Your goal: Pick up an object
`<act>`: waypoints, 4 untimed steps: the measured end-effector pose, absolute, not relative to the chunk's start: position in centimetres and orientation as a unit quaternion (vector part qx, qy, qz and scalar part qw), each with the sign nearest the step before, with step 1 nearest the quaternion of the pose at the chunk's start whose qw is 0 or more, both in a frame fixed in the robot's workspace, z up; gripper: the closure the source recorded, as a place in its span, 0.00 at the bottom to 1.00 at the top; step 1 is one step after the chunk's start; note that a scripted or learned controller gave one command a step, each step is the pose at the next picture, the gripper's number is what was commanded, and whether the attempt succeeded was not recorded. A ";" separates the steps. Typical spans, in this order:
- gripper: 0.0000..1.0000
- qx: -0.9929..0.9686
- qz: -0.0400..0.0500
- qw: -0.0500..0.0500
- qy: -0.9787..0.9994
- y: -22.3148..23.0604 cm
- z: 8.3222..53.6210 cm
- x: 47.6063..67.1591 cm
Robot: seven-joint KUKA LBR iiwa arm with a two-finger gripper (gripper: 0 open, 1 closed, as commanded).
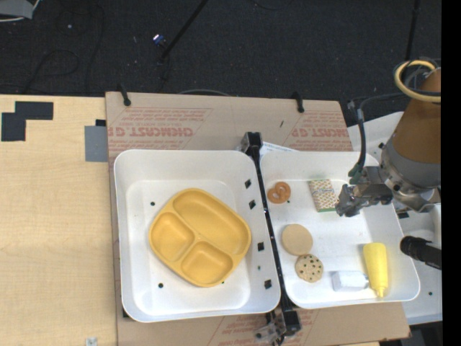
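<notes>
Pincer (348,202) of a grey arm with an orange band reaches in from the right and hangs over the right white bin (403,225), near its upper right part. Its dark tip is too small and shadowed to tell whether it is released or clenched, and nothing can be seen between its tips. Just to its left lies a small patterned green card (322,194). Farther left sits a small brown ring-shaped pastry (279,192). Below and to the left rest a plain tan round biscuit (296,238) and a chocolate-chip cookie (309,268), almost touching. Below the pincer lies a yellow bottle (376,267), with a small white block (351,280) beside it. Far to the left, the left white bin (137,171) holds a yellow divided plate (199,236). Both bins sit on a cardboard sheet (216,125) on the wooden worktop (50,222).
</notes>
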State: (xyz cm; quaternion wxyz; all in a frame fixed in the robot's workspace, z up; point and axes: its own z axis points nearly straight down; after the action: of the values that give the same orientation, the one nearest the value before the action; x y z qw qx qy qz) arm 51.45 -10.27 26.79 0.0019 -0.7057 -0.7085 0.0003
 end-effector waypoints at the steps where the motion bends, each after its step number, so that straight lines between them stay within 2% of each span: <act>1: 1.00 -0.706 0.001 0.002 -0.708 -6.1 26.1 50.9; 3: 1.00 -0.706 0.002 0.003 -0.709 3.7 23.0 50.4; 4: 1.00 -0.705 0.002 0.002 -0.709 8.6 23.2 48.9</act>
State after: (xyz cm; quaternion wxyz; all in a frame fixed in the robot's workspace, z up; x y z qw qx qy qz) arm 48.88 8.64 23.24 0.0023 -0.7054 -0.7088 0.0018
